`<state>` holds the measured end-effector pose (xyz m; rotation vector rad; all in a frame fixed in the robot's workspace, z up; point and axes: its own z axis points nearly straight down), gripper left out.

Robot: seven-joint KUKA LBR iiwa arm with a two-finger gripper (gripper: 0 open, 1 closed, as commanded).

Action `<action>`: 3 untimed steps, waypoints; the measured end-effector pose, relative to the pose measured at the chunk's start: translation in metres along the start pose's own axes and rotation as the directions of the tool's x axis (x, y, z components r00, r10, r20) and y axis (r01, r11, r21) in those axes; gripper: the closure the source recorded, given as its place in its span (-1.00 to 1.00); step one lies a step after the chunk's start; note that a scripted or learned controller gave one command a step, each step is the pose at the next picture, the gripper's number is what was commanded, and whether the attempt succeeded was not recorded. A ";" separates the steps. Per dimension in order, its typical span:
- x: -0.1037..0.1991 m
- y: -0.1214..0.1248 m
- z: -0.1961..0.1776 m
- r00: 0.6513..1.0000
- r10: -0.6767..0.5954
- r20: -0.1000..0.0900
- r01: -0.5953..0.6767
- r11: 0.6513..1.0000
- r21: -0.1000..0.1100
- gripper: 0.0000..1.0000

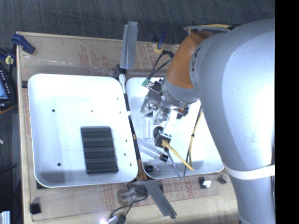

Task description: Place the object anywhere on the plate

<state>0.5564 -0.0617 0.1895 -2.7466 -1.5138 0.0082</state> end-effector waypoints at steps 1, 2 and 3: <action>0.107 0.038 -0.001 0.983 0.186 -0.001 -0.186 0.983 -0.002 1.00; 0.123 -0.040 -0.013 0.982 -0.187 0.001 0.187 0.982 0.000 1.00; 0.084 -0.137 0.000 0.986 -0.169 0.003 0.169 0.986 -0.001 1.00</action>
